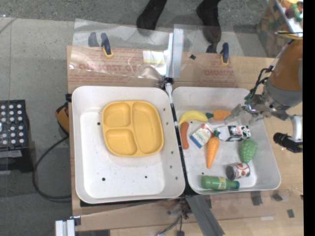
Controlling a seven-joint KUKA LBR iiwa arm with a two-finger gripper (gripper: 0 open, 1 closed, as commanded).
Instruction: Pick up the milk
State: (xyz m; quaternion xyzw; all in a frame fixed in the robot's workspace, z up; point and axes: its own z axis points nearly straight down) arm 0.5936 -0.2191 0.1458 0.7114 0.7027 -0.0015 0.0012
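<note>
The milk point(238, 132) is a small white carton with black cow patches, lying on its side in the right bin point(268, 178), near that bin's middle right. My gripper point(248, 107) hangs over the bin's upper right part, a short way behind the carton and apart from it. Nothing shows in the gripper. The grey arm with its orange band point(290, 65) reaches in from the right edge.
Around the milk lie a blue-and-white carton point(201, 135), a banana point(193, 116), two carrots point(212, 150), a red sausage point(184, 134), a green fruit point(248, 150), a can point(238, 171) and a green bottle point(219, 183). The left bin holds a yellow divided plate point(133, 128).
</note>
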